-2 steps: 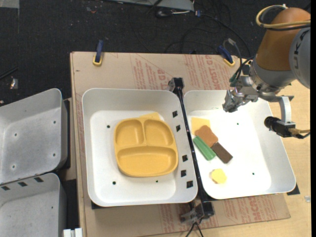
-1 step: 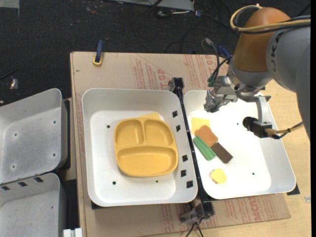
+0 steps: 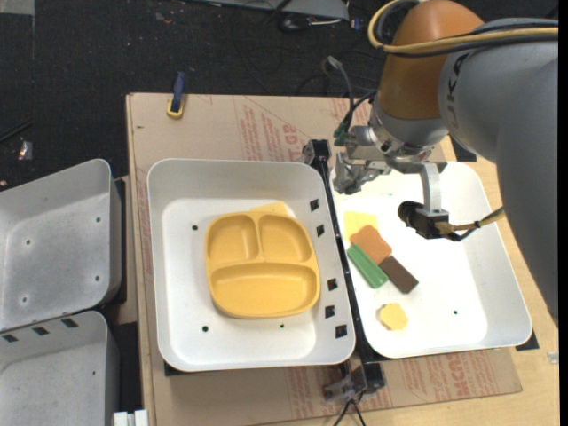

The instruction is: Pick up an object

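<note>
End effector [image 3: 357, 169] hung over the right bin's [image 3: 497, 238] far corner; its grip state could not be told.
Below it lay the orange block [image 3: 370, 242] and green block [image 3: 366, 266], touching; a clean pick probably needed descent onto one alone.

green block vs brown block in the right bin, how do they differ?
Colour: the green block is green, the brown block dark brown. Position: the green block lies nearer the bin divider, the brown block further right. Shared: both are elongated bars, lying flat, slanted the same way, side by side.

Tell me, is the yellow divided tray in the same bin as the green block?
No, the yellow divided tray lies in the left bin, while the green block lies in the right bin.
</note>
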Robot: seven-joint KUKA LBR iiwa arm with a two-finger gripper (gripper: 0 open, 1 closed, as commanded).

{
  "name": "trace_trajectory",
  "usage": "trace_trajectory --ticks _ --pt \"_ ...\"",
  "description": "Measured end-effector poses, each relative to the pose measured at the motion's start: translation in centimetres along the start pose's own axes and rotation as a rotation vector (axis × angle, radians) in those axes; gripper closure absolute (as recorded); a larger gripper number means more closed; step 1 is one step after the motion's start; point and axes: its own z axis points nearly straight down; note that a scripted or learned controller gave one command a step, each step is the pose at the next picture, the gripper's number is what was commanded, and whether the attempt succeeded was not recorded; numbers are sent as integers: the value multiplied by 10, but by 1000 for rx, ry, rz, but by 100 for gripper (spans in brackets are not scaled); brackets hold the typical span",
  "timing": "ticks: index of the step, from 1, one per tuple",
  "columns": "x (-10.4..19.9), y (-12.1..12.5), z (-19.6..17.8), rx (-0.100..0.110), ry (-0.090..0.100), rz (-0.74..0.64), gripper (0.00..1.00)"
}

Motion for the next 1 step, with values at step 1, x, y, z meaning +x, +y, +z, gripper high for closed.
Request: trace_trajectory --ticks 1 --pt "51 -7 -8 1 -1 1 100"
